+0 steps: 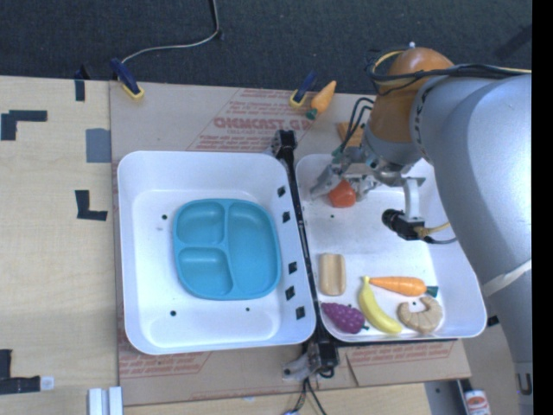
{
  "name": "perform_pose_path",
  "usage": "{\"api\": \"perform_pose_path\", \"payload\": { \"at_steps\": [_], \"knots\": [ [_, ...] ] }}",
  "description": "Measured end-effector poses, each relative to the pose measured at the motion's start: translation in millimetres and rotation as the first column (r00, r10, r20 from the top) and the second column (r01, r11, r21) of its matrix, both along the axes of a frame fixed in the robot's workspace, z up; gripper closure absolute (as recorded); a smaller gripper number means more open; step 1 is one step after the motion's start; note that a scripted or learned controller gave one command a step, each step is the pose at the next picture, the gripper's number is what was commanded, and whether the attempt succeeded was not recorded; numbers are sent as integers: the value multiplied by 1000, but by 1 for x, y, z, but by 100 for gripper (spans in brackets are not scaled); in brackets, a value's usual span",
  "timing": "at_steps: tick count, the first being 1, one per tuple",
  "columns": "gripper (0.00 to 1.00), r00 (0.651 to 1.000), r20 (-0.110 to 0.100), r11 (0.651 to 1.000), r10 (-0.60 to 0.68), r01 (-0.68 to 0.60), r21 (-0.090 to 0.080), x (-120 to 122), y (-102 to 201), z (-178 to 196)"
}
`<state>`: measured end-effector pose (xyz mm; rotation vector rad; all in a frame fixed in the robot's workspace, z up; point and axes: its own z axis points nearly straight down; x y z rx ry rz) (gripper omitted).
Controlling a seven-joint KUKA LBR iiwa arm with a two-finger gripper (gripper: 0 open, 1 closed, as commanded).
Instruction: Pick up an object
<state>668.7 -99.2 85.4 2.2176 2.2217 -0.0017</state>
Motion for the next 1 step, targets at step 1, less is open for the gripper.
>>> {"api": "perform_pose_path", "payload": {
  "at_steps": [1],
  "knots": [
    [0, 1000, 0, 1000, -1, 1, -1, 0, 5, 0]
  ]
}}
